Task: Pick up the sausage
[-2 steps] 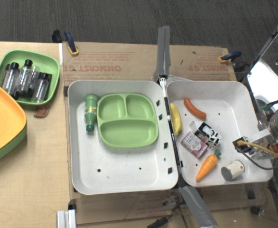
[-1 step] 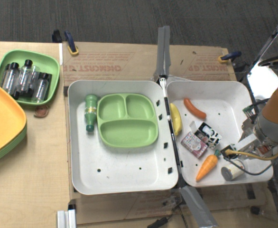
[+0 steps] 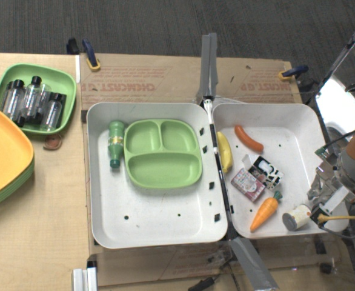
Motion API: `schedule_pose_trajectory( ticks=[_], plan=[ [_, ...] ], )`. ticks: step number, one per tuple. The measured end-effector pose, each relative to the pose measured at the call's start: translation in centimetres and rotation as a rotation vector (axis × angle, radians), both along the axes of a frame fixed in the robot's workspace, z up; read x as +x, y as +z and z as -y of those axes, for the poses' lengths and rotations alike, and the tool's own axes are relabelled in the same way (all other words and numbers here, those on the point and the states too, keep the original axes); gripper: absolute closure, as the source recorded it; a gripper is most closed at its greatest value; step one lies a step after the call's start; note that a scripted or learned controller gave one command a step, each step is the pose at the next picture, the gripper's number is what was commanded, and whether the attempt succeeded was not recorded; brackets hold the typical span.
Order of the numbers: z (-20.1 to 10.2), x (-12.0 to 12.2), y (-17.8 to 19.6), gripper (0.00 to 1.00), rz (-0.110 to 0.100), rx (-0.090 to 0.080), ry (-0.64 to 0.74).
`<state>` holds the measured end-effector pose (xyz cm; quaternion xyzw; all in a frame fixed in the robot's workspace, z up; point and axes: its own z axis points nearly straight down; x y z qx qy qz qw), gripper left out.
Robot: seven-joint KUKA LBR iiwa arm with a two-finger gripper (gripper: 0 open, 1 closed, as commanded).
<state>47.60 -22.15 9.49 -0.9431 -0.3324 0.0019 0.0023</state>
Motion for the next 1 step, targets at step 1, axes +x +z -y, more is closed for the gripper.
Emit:
schedule_pose_trajectory(
  ticks=[1],
  plan=[
    [-1.53, 0.1, 2.98, 1.0, 0.001, -0.003, -0.23]
  ],
)
